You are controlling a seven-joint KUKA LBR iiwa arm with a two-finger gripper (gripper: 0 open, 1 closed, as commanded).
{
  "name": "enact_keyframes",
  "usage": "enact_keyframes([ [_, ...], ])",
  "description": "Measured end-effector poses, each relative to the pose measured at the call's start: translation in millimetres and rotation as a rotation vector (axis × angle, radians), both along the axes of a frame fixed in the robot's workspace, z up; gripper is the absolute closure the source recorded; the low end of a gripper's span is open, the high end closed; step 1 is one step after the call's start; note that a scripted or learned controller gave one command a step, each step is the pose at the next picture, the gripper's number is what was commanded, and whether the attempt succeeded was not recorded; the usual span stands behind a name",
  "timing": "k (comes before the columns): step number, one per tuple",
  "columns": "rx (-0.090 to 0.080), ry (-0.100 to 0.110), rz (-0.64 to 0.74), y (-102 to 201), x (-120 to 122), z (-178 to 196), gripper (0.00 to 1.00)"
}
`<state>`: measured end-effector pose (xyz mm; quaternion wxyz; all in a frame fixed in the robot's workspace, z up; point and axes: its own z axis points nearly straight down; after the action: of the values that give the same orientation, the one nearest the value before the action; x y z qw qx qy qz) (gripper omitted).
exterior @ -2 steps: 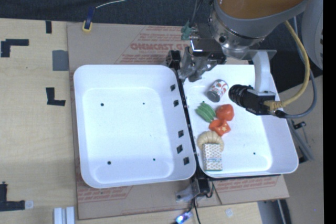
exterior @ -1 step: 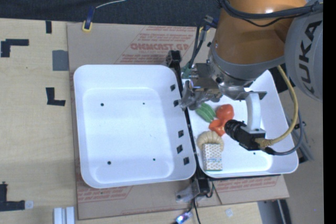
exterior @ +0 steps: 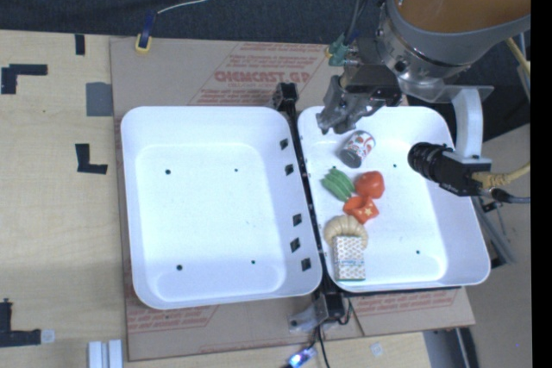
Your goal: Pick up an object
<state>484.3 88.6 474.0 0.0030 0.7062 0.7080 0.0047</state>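
Reaching in from the right, the grey arm [exterior: 457, 4] with its orange band hangs over the right bin [exterior: 431, 258]; the gripper [exterior: 332, 123] sits low over that bin's upper left part, close to the divide between the two bins; whether it is open or closed cannot be told from this angle, and nothing is seen in its grasp. Just below and right of it lies a small can [exterior: 356, 148] on its side; further down come a green vegetable [exterior: 339, 183], a red pepper [exterior: 366, 194], a croissant [exterior: 345, 227] and a small box [exterior: 349, 258], clustered along the bin's left side; the left bin [exterior: 203, 202] stands beside it on a cardboard sheet [exterior: 250, 73].
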Motion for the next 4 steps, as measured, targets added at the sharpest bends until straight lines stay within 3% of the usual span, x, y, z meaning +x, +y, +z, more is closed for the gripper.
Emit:
enact_keyframes([
  [1, -0.003, 0.012, 0.001, 32.4, -0.8, -6.6, 1.0],
  [2, -0.007, 0.025, -0.002, 30.7, -2.2, -119.3, 1.0],
  [3, -0.001, 0.004, -0.002, 10.8, -0.1, -38.1, 1.0],
  [4, -0.004, 0.014, 0.0, 27.5, -0.9, -47.8, 1.0],
])
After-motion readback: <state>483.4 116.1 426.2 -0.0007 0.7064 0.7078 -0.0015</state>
